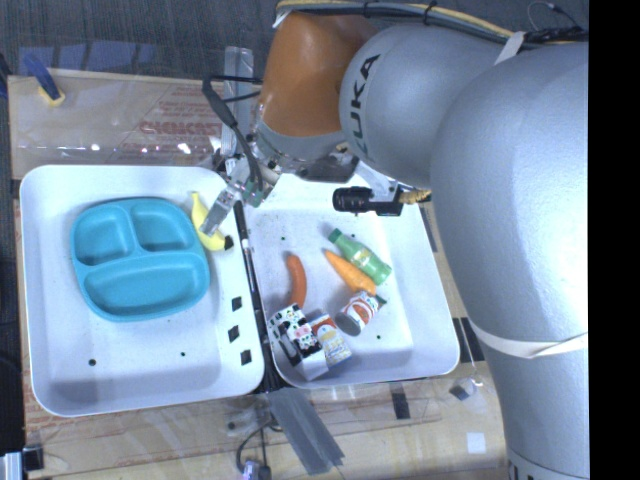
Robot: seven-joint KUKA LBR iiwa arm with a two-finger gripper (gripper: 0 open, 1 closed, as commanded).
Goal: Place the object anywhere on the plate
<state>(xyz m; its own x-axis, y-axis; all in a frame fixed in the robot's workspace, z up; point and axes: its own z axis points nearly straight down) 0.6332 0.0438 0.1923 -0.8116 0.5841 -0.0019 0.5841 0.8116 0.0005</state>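
Note:
A blue divided plate (140, 256) lies in the left bin (60, 368). A yellow banana-shaped object (208, 234) sits just off the plate's right rim, close to the wall between the bins. My gripper (224, 204) comes down from the orange-banded wrist (305, 73) directly over this yellow object and covers its middle. Yellow shows on both sides of the gripper's tip. Whether the object rests on the bin floor or hangs above it cannot be made out.
The right bin (420, 348) holds a green bottle (362, 255), a carrot (349, 271), an orange sausage (296, 279), a small can (360, 310), and a cow-patterned box (290, 328). The arm's grey body (500, 188) hangs over the right side.

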